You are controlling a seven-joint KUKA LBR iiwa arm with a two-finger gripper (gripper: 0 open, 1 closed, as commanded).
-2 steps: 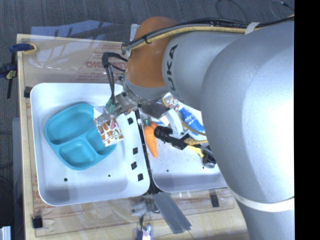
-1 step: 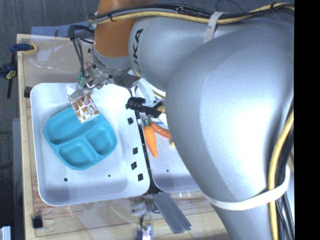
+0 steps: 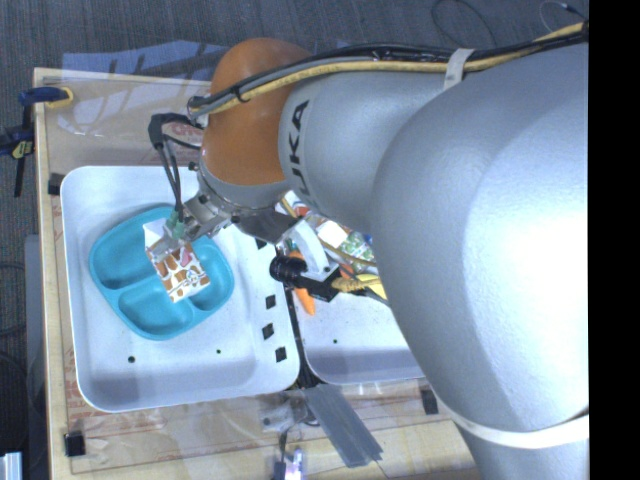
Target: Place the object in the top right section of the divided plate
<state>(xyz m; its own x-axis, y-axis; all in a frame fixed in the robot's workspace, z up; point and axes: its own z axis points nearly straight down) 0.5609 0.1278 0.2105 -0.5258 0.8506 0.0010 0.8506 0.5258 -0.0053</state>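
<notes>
Left bin (image 3: 150,378): shallow, white, rounded corners; 2 small dark dots on its floor toward 6 o'clock.
Right bin (image 3: 360,368): white, mostly covered from above; its near rim shows at 5 o'clock of the left bin.
Divider between bins (image 3: 283,328): raised white strip with 3 small black squares along it.
Clutter in right bin (image 3: 335,258): a jumble of small items, white, green, yellow and orange; single items too small to tell.
Bench (image 3: 130,88): pale wood-toned surface under a clear sheet.
Blue clamp (image 3: 40,96): at the bench's 10 o'clock corner.
Grey bracket (image 3: 335,430): at the bench's 6 o'clock edge, below the divider.
Floor (image 3: 120,8): dark grey, with thin black cables.
</notes>
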